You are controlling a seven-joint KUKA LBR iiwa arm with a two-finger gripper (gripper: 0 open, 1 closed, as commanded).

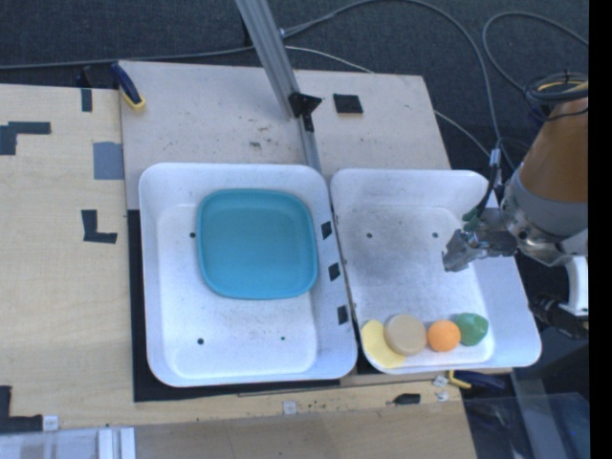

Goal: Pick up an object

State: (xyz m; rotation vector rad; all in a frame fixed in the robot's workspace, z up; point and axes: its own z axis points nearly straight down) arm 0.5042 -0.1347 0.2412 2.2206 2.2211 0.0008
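Observation:
Along the front edge of the right bin lie a yellow flat piece, a tan round disc, an orange ball and a green object. My gripper hangs over the right side of that bin, above and behind these objects, apart from them. I see nothing between its fingers. A teal square plate rests in the left bin.
A slanted metal pole runs from the top down to the gap between the bins. Cables trail over the dark floor at the upper right. A blue and yellow tool lies at the bench's back left.

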